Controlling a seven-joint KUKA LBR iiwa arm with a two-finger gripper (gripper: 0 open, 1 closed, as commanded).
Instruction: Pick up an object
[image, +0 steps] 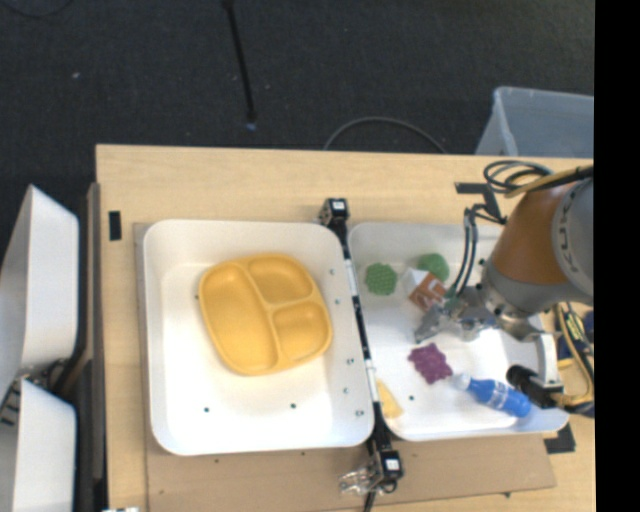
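The jaws (432, 326) hung low in the right bin (400, 425), near its middle; whether they were wide or narrow could not be told. The brown item (427, 291) lay just beside them, likeliest target. The purple item (431, 361) lay nearer the counter's front edge. The yellow tray (264, 312) occupied the left bin (175, 420).

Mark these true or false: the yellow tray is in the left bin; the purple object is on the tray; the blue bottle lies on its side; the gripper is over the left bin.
1. The yellow tray is in the left bin. True.
2. The purple object is on the tray. False: it lies in the right bin.
3. The blue bottle lies on its side. True.
4. The gripper is over the left bin. False: it is over the right bin.
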